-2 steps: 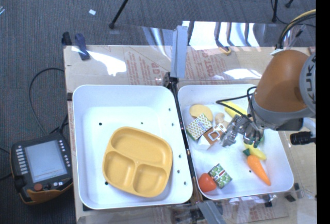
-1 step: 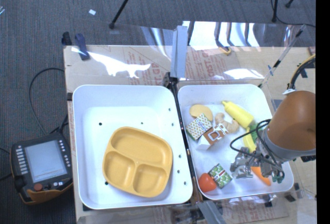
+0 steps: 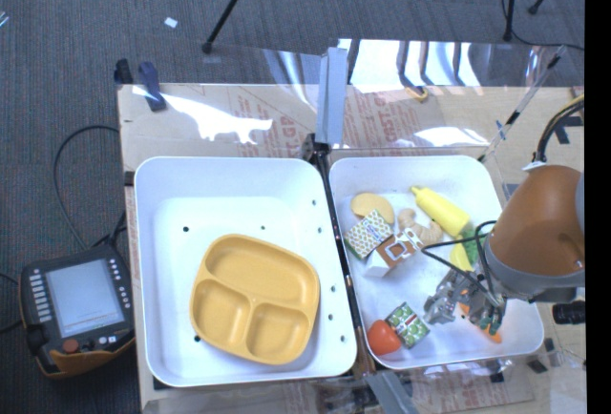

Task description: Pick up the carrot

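Though well apart from the action, noted first: left bin (image 3: 153, 212) with yellow divided plate (image 3: 256, 298) lying toward its near edge; no bearing on the pick. Moving right into right bin (image 3: 477, 164): red tomato (image 3: 384, 338) at near-left corner, small green-and-red box (image 3: 409, 324) just beside it, patterned boxes and banana (image 3: 441, 209) clustered toward far edge. Then gripper (image 3: 466, 300), low over near-right corner; how far open, cannot tell from this angle, and nothing seen clamped in it. Just right of it, carrot (image 3: 493, 336): only an orange sliver visible, close to near rim, mostly hidden under the tool. Orange-banded wrist (image 3: 539, 221) looming over right edge. Likely troubles: closing off-centre and pinching only the tip, so carrot squirting out toward the wall; nudging carrot hard against the rim, leaving no room on the far side of it; scraping bin floor or wall on descent so near the corner; snagging trailing cable on the way up. Small box close enough at left to get bumped on a wide approach.
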Controlling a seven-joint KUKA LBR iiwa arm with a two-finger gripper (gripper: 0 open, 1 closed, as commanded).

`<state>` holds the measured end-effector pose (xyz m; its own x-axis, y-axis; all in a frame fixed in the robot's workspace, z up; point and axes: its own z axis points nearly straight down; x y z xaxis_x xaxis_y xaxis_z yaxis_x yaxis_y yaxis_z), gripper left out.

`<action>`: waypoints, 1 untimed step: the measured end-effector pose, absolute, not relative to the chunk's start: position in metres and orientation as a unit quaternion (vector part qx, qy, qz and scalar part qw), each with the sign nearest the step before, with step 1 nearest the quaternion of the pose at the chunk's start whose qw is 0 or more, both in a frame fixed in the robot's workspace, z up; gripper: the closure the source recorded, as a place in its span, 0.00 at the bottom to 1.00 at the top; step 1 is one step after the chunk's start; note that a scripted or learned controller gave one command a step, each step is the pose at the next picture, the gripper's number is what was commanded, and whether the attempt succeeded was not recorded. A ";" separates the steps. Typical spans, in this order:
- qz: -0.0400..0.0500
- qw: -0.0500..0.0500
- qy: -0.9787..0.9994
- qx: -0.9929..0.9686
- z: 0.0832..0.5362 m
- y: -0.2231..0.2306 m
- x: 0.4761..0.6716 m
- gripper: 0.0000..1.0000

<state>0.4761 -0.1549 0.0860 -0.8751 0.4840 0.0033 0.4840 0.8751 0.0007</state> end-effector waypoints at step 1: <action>0.000 0.002 -0.916 -0.401 0.086 -0.141 0.521 1.00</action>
<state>0.5210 -0.1413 0.0860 -0.6777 0.7354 0.0036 0.7354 0.6777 -0.0013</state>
